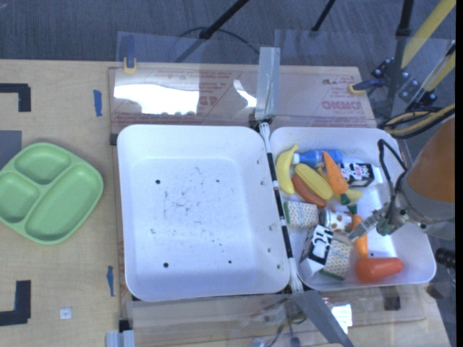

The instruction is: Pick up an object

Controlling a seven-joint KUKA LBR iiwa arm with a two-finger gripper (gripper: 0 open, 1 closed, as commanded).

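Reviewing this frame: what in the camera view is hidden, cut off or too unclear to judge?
- Gripper: too small and blurred over the clutter to tell whether it holds anything.
- Arm: cut off by the right edge of the camera view.
- Small items under the gripper in the right bin: overlapping, not identifiable.
- Black-and-white carton: print unreadable.
- Green plate: left rim meets the picture edge.

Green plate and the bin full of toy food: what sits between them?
In the camera view, the other white bin lies between the green plate and the toy-filled bin, along with a strip of bare wooden bench.
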